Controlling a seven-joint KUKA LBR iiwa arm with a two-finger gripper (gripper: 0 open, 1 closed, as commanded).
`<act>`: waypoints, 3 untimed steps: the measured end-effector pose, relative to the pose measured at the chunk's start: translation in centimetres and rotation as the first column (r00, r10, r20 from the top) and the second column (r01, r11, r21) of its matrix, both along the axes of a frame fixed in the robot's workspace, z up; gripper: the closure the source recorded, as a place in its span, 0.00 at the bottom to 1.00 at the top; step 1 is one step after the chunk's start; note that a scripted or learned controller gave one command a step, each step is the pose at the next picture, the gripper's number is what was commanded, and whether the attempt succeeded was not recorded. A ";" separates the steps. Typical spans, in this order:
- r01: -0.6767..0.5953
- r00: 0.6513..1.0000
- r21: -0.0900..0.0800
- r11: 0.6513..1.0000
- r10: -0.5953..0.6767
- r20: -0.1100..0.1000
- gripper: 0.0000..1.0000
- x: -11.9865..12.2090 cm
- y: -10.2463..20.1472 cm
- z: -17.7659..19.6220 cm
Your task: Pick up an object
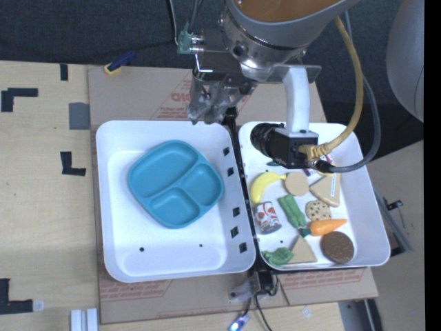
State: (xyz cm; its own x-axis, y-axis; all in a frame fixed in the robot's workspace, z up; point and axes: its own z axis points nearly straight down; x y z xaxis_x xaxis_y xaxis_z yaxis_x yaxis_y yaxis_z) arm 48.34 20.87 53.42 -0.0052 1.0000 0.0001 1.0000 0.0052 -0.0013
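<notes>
You've got the gripper [212, 109] hanging over the back rim of the left bin [117, 185]; can't tell finger spread, nothing visibly held. Blue divided plate [176, 183] sits just below it. Right bin [368, 212], lower right of it, holds banana [264, 184], carrot [326, 227], round brown cookie [337, 247].
</notes>
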 end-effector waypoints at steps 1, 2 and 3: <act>0.000 1.000 0.000 1.000 0.000 -0.001 1.00 0.0 -0.1 1.0; 0.001 1.000 -0.002 1.000 -0.001 -0.003 1.00 0.0 2.6 -0.9; 0.004 1.000 -0.001 1.000 -0.004 0.001 1.00 0.0 0.8 0.1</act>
